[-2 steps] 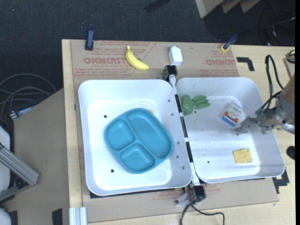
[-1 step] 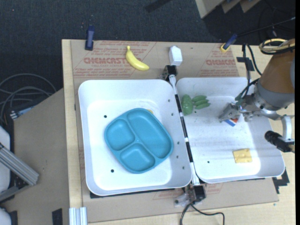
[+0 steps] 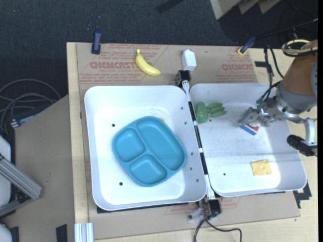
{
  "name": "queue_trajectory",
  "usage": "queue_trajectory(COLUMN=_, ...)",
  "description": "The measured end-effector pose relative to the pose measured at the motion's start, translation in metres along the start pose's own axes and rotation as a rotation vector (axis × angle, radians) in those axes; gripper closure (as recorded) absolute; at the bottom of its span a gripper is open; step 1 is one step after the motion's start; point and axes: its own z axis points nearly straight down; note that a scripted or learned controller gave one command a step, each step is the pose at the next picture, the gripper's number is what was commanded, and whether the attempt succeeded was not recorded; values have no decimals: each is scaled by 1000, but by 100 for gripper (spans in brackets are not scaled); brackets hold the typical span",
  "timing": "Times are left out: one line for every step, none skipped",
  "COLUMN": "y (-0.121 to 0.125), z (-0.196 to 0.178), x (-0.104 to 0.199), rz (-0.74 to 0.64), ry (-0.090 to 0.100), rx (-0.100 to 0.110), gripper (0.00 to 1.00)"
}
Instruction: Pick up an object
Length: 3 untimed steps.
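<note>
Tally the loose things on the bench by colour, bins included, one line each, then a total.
Blue: 1, the divided plate
Green: 1, the green toy
Yellow: 2, the banana and the cheese slice
Red, white and blue: 1, the small item at the gripper
Total: 5

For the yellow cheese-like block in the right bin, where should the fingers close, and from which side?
Probably from straight above, closing across two opposite flat edges of the yellow block. It lies flat on the right bin floor with open floor on every side, so the fingers have room.
</note>
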Motion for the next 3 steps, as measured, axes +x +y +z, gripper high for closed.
queue_trajectory(y=0, z=-11, x=-3, rz=1, ry=-7, rx=-3, gripper=100)
queue_trajectory(y=-27, z=0, x=56, rz=2, ry=-5, rx=0, gripper=100)
queue_trajectory(y=3, z=-101, x=126, rz=0, ry=-5, rx=-5, gripper=100)
